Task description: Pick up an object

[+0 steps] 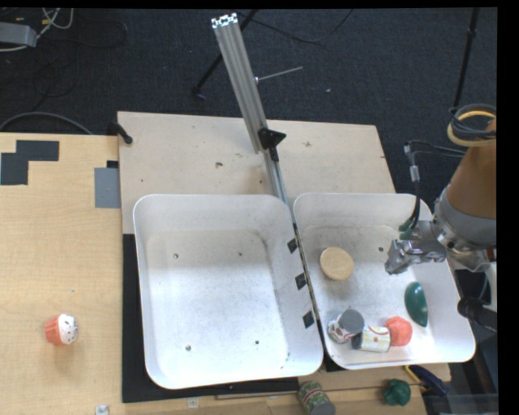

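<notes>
Green toy (396, 392) outside right bin's (454, 354) front rim; hand (403, 256) above

Robot lab, white bins (154, 243), aluminium rail (243, 77), cables (49, 20)

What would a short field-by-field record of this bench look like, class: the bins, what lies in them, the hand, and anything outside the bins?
left bin: speckled white floor, nothing to list in it
right bin: tan disc, dark green object, red-orange object, grey-and-white pieces
hand: over the right bin, right of the tan disc, above the green object
hand's load: nothing visibly held
outside the bins: small orange-and-white toy on the wooden surface at far left; green object beyond the front edge
</notes>
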Controlling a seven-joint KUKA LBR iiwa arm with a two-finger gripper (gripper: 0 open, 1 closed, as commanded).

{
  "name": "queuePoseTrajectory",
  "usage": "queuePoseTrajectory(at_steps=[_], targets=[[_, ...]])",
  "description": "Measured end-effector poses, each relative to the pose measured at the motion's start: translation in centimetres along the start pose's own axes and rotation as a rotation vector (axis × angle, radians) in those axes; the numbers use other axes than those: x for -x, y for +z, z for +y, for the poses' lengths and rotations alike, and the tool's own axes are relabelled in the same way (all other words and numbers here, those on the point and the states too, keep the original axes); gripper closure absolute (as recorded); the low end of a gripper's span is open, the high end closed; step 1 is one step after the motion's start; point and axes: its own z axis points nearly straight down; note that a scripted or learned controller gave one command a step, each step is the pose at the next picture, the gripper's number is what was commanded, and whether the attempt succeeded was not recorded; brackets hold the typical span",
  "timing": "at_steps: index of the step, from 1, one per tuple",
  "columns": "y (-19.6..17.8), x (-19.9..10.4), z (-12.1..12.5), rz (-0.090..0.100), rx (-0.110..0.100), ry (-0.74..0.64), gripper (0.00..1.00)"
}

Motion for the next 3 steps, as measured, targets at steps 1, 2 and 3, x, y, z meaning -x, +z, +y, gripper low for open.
queuePoseTrajectory(at_steps=[1,2,3], targets=[[1.2,-4.9,1.3,0.003,-0.005,-0.003,1.0],[0.3,-9.5,2.3,0.002,-0.003,-0.004,1.0],[-0.4,-14.4,3.1,0.002,-0.004,-0.003,1.0]])
